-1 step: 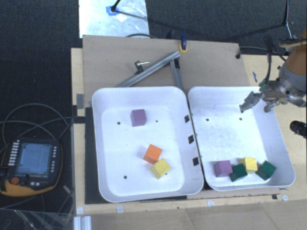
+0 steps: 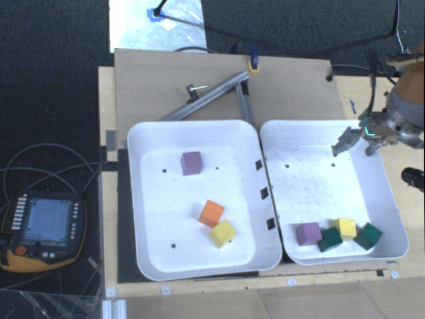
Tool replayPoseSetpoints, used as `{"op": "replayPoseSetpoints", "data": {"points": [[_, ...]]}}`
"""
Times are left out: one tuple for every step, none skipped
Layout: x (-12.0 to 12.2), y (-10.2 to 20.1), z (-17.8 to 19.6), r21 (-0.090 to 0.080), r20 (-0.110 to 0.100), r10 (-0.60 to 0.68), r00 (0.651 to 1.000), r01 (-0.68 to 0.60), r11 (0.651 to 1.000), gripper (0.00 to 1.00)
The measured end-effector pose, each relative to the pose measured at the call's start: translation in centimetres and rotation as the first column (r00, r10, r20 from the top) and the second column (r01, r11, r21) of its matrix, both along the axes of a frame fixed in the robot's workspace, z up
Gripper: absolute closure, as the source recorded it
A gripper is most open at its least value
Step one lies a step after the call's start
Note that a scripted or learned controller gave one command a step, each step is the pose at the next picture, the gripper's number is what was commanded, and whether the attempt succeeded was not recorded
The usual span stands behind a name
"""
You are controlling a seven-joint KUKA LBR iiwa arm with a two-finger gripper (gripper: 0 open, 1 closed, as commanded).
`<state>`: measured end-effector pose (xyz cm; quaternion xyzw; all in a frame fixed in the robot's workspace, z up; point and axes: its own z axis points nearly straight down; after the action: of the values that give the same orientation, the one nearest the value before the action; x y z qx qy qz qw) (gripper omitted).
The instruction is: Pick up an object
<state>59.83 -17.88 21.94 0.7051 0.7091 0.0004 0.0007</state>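
Seven blocks: three in left bin (image 2: 143, 178), four in right bin (image 2: 385, 178)

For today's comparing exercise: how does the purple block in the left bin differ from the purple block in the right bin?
The purple block in the left bin stands alone, apart from the others; the purple block in the right bin sits in a row, touching a dark green block. The left one lies toward the bin's far side, the right one by the near wall. Both are purple cubes of similar size.
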Motion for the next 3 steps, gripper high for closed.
{"op": "replayPoseSetpoints", "data": {"points": [[-0.7, -0.3, -5.9, 0.0, -0.005, -0.004, 1.0, 0.004, 1.0, 0.0], [-1.8, -0.6, -11.2, 0.001, -0.005, -0.003, 1.0, 0.003, 1.0, 0.0], [-1.7, -0.6, -13.0, 0.0, -0.002, -0.003, 1.0, 0.003, 1.0, 0.0]]}}
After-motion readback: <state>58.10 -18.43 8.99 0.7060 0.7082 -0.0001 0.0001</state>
